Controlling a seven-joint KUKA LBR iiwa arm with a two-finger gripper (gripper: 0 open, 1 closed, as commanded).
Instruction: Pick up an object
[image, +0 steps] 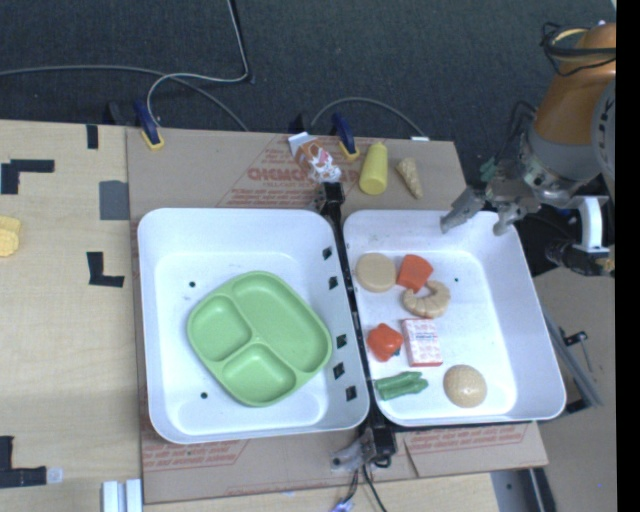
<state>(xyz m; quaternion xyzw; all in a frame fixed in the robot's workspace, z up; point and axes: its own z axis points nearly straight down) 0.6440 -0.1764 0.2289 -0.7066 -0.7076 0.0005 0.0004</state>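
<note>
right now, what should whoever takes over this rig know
Pincer: open, holding nothing, hovering at the far right corner of the right bin.
Things: the right bin holds a tan disc, two orange-red blocks, a shrimp-like piece, a small carton, a green pod and a tan ball. The left bin holds a green divided plate.
Done: nothing picked yet.
Left: descend, grasp one item, lift.

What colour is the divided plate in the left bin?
Light green divided plate, clearest in the camera view.
</note>
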